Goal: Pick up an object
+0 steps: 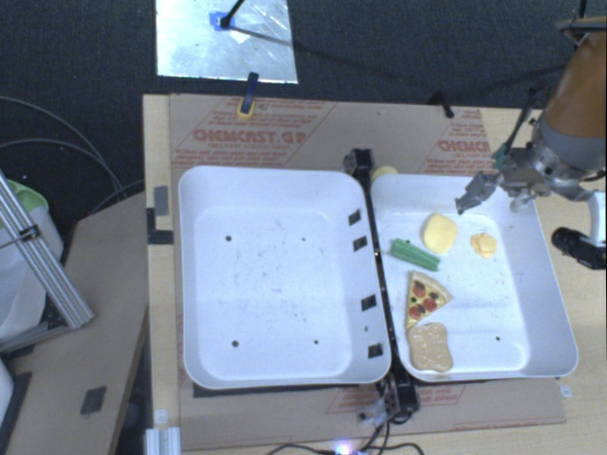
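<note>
Camera view: the hand (493,190) hangs over the far part of the right bin (545,282), its two fingers spread apart with nothing between them; one dark fingertip (469,200) points toward the bin's centre.

The governing relation: the nearest candidate, a pale yellow rounded piece (439,232), lies just below and slightly left of the hand, toward the near edge of the bench (313,126); the two are close but not touching. A smaller yellow-orange lump (484,245) sits directly below the hand, slightly farther off.

Other candidates, all farther from the hand toward the near rim: a green stick (413,254), long axis running left-to-right with a slight downward tilt, just left of the yellow piece; a pizza slice (425,299), flat, triangular, red-spotted, point toward the near rim; a tan bread slice (431,346), flat, rounded corners, farthest of all.

Materials appear to be smooth moulded plastic toy food; the bin is glossy white. The left bin (204,254) lies well apart to the hand's left.

Judgement: a short descent toward the rounded piece is likely the simplest approach; its curved surface may slip.
</note>
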`<state>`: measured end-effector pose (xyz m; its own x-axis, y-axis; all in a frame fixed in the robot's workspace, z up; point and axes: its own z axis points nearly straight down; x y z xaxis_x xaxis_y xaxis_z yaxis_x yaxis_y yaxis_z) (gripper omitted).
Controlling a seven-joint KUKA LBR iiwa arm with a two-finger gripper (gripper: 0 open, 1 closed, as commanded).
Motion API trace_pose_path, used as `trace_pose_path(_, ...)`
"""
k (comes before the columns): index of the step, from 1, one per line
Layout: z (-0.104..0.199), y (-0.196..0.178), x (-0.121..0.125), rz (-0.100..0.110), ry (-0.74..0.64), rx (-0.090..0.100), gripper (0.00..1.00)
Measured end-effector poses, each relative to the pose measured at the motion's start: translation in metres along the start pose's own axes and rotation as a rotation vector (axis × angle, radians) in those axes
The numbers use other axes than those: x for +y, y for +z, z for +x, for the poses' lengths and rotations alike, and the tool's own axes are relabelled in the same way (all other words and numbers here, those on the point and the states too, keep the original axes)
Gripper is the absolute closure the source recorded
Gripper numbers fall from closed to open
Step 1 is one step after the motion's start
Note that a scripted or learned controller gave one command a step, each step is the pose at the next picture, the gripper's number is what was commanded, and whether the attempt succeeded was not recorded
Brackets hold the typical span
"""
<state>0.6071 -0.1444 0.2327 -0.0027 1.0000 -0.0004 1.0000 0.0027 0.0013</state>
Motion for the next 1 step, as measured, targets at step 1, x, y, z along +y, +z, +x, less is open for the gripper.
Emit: trace_pose_path(1,0.0435,0.1533,0.0079,0.0,-0.004,0.001,0.0)
